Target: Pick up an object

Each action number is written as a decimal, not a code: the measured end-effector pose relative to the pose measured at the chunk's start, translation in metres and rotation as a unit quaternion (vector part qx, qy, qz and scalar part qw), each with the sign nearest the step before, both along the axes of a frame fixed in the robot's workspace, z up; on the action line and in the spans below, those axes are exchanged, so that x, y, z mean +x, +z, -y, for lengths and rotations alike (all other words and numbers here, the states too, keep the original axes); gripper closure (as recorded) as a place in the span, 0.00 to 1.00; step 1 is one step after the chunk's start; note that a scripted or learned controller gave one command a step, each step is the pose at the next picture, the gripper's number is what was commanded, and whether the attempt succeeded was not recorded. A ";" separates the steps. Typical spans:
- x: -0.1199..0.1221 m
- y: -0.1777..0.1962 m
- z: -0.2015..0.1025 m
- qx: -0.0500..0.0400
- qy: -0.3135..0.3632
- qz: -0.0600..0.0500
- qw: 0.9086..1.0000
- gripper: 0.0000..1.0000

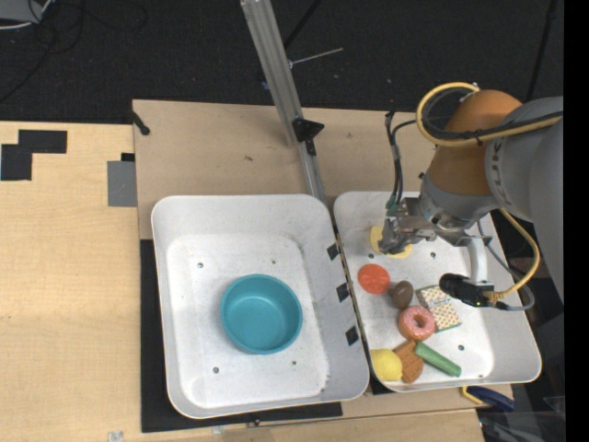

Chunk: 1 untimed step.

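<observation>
So the big grey arm with the orange band (479,145) comes in from the right and bends down over the right shallow white bin (502,357). The left shallow white bin (184,238) has a teal round plastic bowl (261,314) sitting near its middle.

The two-finger gripper (394,239) is down at the back of the right bin, right on top of a pale yellow round thing (379,239). Honestly can't tell if the claw is open or closed from this angle.

Rest of the stuff sits toward the front: checkered flat card (442,309), pink frosted donut (417,322), green stick (437,359), red-orange round toy (374,278), yellow lemon (387,366), brown oval lump (401,294).
</observation>
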<state>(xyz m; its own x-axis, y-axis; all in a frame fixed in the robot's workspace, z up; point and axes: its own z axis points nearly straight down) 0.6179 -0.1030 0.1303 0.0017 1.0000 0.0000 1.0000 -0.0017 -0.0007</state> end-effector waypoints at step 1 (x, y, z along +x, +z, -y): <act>0.000 0.063 -0.001 0.000 0.001 0.003 1.000 1.00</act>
